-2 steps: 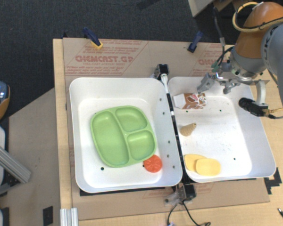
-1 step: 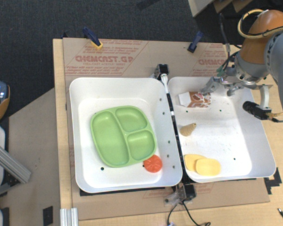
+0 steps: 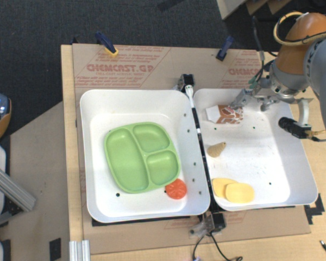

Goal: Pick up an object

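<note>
The right bin [image 3: 293,167] has bare floor through its middle and right side, while the tool [image 3: 240,99] hangs low over its far-left corner, close to the rim and the divider between the bins. Just beside the tool lies a small packet [image 3: 226,114], white with a red-brown pattern; whether the tool is open or closed I cannot tell. That bin also holds a tan lump [image 3: 216,149] and yellow slices [image 3: 233,190]; the left bin [image 3: 92,145] holds a green divided plate [image 3: 142,156] with a red tomato [image 3: 176,189] at its near edge.

Right bin [image 3: 293,173] middle open; yellow pieces [image 3: 232,190] near front, wrapper [image 3: 226,114] at back
</note>
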